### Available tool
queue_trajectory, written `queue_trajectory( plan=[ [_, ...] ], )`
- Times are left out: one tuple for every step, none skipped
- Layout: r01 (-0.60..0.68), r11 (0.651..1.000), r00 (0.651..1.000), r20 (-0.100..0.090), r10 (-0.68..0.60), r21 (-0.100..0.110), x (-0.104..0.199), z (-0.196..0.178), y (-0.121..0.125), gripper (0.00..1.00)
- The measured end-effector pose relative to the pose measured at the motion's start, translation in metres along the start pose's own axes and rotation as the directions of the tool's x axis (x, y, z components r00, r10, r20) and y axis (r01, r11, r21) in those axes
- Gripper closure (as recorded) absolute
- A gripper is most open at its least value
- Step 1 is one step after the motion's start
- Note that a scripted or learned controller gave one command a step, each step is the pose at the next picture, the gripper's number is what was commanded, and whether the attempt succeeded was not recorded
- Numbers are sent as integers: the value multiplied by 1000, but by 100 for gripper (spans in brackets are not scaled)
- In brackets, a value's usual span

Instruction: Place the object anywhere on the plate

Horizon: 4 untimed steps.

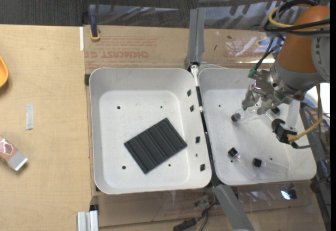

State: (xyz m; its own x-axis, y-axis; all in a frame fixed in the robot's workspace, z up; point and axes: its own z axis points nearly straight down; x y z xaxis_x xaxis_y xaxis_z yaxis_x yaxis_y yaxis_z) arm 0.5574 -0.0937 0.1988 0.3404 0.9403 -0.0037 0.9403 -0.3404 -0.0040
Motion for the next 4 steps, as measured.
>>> queue_trajectory(
  plan=[
    [163,987,987,0,-163,-2,88,8,36,100],
    [295,956,956,-1,-295,-2,46,-38,-38,100],
    [778,628,628,0,-778,-3,131,8,-40,100],
    [910,414,414,2,-910,-4,137,8,-99,100]
  ],
)
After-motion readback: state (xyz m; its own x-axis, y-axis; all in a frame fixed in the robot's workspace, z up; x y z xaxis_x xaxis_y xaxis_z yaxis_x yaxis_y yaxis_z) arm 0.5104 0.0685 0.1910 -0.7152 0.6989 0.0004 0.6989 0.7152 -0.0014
